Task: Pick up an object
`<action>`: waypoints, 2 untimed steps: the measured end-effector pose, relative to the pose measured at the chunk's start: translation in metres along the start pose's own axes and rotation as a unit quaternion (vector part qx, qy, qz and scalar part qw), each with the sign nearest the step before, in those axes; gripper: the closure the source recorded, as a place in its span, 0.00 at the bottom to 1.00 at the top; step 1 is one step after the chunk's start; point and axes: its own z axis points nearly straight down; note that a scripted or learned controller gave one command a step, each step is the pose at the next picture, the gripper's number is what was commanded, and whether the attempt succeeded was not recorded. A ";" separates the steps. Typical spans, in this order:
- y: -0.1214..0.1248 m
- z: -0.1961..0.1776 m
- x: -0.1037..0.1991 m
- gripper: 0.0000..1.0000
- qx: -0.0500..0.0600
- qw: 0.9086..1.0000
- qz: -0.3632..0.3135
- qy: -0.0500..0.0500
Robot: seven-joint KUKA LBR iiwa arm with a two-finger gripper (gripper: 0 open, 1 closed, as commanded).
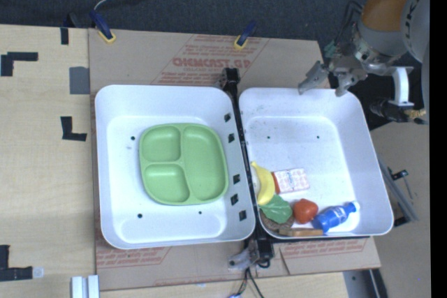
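Note:
My gripper [325, 86] hangs over the far rim of the right bin [307, 125], open with nothing between its fingers. The objects lie far from it, clustered at the bin's near edge. They are a yellow banana [262, 184], a red-and-white packet [290, 181], a green soft item [276, 209], a red tomato-like ball [305, 210] and a blue bottle [334, 215]. A brown item [282, 226] is partly tucked under the green one.
The left bin [119, 115] holds a green divided plate [184, 162]. A black clamp strip [236, 150] runs between the two bins. Cardboard [181, 59] lies under the bins, with yellow-and-blue clips at its far edge.

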 end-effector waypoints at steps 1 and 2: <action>-0.018 0.145 -0.001 0.00 -0.002 1.000 0.000 0.000; -0.032 0.145 -0.001 0.00 -0.003 1.000 0.000 -0.001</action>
